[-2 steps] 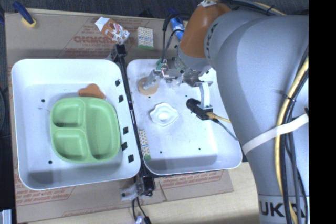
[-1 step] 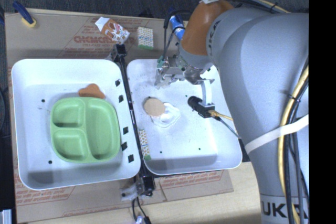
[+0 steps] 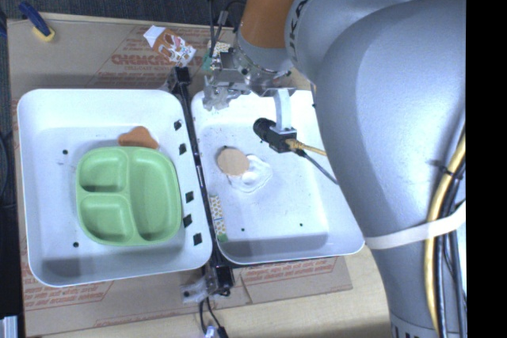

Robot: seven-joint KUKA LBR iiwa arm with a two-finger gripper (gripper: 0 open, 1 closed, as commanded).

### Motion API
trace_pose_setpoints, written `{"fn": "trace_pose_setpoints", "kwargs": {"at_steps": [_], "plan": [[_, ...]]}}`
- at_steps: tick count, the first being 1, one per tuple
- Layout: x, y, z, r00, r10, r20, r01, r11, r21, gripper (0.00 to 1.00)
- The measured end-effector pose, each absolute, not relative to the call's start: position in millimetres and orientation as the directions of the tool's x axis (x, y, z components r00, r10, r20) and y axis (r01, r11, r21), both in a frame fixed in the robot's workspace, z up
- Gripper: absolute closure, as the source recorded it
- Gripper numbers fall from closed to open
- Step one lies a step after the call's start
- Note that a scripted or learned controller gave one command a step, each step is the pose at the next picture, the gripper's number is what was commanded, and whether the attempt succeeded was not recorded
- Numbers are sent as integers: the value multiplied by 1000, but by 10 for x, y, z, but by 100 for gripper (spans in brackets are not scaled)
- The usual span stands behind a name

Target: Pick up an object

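Looking down on the two bins, we saw the gripper [image 3: 215,91] hanging over the far left corner of the right bin [image 3: 317,241], close to the divider between the bins. Whether it was open or closed we could not tell, and nothing showed in its grasp. The likeliest things to pick lay nearer the middle of that bin: a round tan disc [image 3: 232,161] resting against a crumpled piece of clear plastic [image 3: 252,174], the two touching. We judged that the gripper stood apart from them, so a reach toward the near side would be needed. In the left bin [image 3: 32,170] a green divided tray [image 3: 127,195] lay flat, with a small orange-brown lump [image 3: 139,138] just at its far edge. The bins sat on a sheet of cardboard [image 3: 95,59] spread over the table, presumably to protect it; its red print was too blurred for us to read. A small printed wrapper [image 3: 169,48] lay on it behind the bins. On the arm [image 3: 380,91] we could read the letters "UKA", part of the maker's name
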State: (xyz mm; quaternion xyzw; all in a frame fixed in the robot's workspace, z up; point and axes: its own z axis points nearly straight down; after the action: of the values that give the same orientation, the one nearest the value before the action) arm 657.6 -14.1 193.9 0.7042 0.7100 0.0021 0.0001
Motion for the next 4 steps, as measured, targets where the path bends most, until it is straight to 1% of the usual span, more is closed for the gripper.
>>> {"fn": "trace_pose_setpoints", "kwargs": {"at_steps": [1,2,3,4], "plan": [[6447,827,2148,-8,1000,2,1000,8,0,100],[6562,1538,2365,-8,1000,2,1000,8,1,100],[6558,2190,2215,-8,1000,2,1000,8,0,100],[6562,2180,2218,-8,1000,0,1000,8,1,0]]}}
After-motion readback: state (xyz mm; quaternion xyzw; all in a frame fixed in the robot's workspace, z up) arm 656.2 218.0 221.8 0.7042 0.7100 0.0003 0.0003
